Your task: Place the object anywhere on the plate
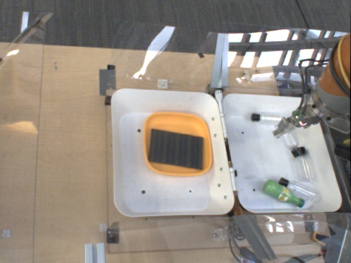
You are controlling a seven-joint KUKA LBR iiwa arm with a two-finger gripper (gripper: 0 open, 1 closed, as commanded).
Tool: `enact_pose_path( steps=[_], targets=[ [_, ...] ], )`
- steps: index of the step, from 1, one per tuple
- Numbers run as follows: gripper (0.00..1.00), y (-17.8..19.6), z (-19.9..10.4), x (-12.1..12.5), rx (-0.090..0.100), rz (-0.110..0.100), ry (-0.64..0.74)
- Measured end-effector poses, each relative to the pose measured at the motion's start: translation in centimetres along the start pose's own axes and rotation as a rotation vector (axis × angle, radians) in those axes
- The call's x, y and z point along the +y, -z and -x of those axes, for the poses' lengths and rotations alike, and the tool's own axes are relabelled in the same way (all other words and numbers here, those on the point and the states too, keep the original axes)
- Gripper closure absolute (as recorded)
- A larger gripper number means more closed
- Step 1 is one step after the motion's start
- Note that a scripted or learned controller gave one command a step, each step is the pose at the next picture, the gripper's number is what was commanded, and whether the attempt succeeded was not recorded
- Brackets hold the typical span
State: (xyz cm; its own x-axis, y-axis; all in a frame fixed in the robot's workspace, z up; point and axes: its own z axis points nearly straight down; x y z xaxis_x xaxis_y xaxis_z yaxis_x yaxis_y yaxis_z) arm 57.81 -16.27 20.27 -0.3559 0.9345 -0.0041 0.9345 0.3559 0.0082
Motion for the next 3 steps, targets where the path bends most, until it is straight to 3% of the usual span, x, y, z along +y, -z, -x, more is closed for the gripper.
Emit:
enact_pose_path(
  steps=[1,2,3],
  targets=[
    [1.00,-7.4,0.8,-9.9,0.001,-0.003,0.179],
    [1.00,-6.3,0.9,-9.6,-0.004,0.004,0.178],
    [1.00,-4.3,-5.1,-7.6,0.001,-0.002,0.312]
  ],
)
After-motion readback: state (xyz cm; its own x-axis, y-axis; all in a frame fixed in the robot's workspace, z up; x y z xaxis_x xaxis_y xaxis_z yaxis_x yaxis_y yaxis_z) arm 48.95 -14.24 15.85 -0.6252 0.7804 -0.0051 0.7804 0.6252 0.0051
